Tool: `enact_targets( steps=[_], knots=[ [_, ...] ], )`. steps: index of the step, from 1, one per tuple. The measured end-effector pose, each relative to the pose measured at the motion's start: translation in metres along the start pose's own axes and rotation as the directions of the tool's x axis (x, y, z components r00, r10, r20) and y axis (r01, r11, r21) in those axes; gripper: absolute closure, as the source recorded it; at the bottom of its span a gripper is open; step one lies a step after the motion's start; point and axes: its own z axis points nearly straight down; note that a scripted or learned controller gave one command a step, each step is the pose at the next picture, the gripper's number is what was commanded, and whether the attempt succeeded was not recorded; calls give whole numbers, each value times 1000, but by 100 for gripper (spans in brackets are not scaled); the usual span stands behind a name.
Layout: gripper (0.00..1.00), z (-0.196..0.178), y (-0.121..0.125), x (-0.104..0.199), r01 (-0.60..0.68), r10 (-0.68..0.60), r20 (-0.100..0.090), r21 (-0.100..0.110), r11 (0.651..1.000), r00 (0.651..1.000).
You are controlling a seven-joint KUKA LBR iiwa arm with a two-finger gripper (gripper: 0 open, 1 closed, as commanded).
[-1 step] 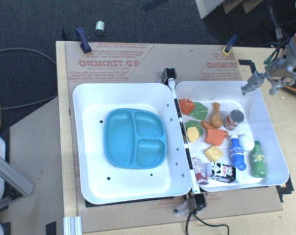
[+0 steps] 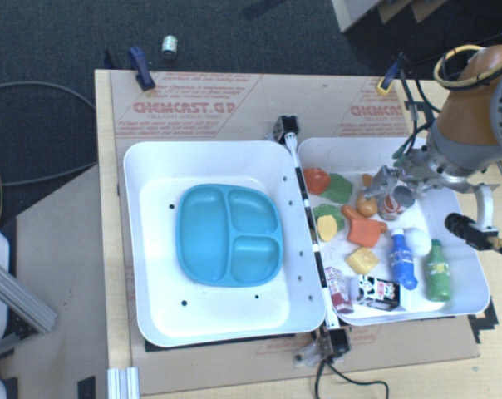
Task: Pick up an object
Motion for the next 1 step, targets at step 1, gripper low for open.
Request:
enact_targets(
  steps=[1],
  knots=[
    [0, 29, -41, 21, 0, 0, -3, 5, 1000, 1000]
  ],
)
